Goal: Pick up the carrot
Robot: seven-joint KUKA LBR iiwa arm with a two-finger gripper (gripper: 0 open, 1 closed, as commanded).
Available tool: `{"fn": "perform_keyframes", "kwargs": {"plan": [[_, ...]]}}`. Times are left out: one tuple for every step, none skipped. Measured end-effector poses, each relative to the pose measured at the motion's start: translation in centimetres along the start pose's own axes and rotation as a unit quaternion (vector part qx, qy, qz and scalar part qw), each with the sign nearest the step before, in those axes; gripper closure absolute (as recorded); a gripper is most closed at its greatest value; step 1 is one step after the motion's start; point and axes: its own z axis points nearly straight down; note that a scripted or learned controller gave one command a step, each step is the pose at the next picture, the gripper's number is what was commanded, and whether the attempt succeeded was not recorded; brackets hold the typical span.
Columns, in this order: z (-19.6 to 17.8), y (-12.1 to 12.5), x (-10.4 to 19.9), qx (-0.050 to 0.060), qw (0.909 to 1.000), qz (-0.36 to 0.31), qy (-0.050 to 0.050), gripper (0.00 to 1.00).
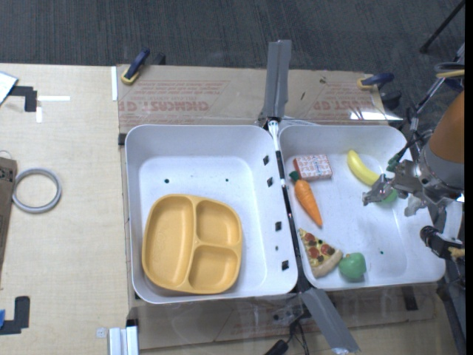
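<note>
Camera view: carrot (308,202) lies in right bin (384,268), near its left wall, green top touching the box (313,167). Gripper (380,191) hangs at bin's right side, well apart from carrot; can't tell if jaws are open or closed. Risks, imo: jaws clip box or wall w/ carrot so close to both, or carrot rolls out of a slanted pinch. Banana (361,167) sits just beside gripper, could get bumped. Pizza (320,251) and lime (353,265) lie below carrot. Yellow plate (194,244) is in left bin.
</note>
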Motion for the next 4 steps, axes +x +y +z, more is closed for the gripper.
{"fn": "perform_keyframes", "kwargs": {"plan": [[5.3,-4.9,-0.9,0.0,0.9977,0.068,0.0,0.0],[-7.2,0.7,1.4,-0.001,0.997,0.078,-0.001,0.0],[-4.0,3.4,-0.5,-0.001,0.9997,0.026,-0.001,0.0],[-0.9,-2.7,-2.9,0.0,0.9955,0.095,0.0,0.0]]}}
